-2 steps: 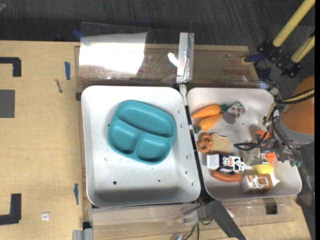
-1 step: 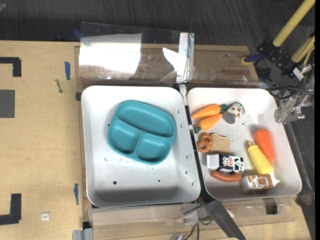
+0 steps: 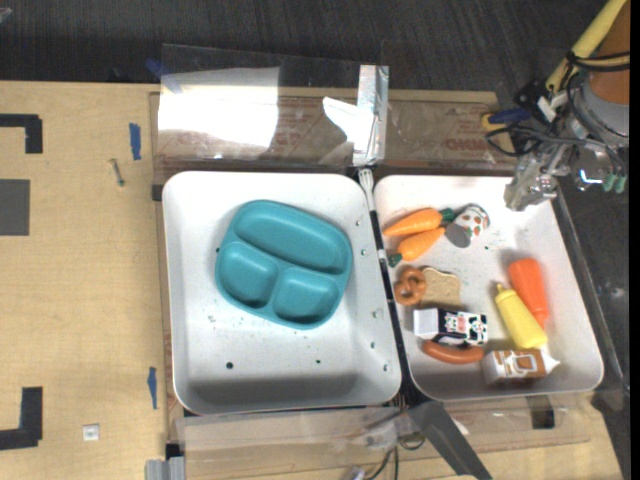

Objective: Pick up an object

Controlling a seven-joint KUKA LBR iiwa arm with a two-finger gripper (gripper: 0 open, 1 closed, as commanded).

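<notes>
Along the near edge of the right bin (image 3: 565, 248) sit a small brown carton (image 3: 518, 365) and a red sausage (image 3: 452, 352), with a black-and-white box (image 3: 462, 324) just behind the sausage. One step farther back lie a yellow bottle (image 3: 520, 316) and an orange bottle (image 3: 529, 286), side by side and touching, both with their long axes running roughly near to far. To their left are a bread slice (image 3: 441, 286) and a pretzel (image 3: 408, 286), close together. Farther still, two carrots (image 3: 414, 230) lie across the bin, tips toward the left wall, next to a grey-and-white lump (image 3: 465, 225).

At the bin's far right corner hangs the pincer (image 3: 525, 193), with nothing visibly in it; whether it is released or clenched I cannot tell from this angle. Everything pickable lies nearward and leftward of it. The lump is closest, off to its left, and the orange bottle is almost straight toward the near side. I judge either a fair target, the bottle wanting a grip across its narrow width. The left bin (image 3: 190, 268) carries a teal plate (image 3: 283, 263), well apart.
</notes>
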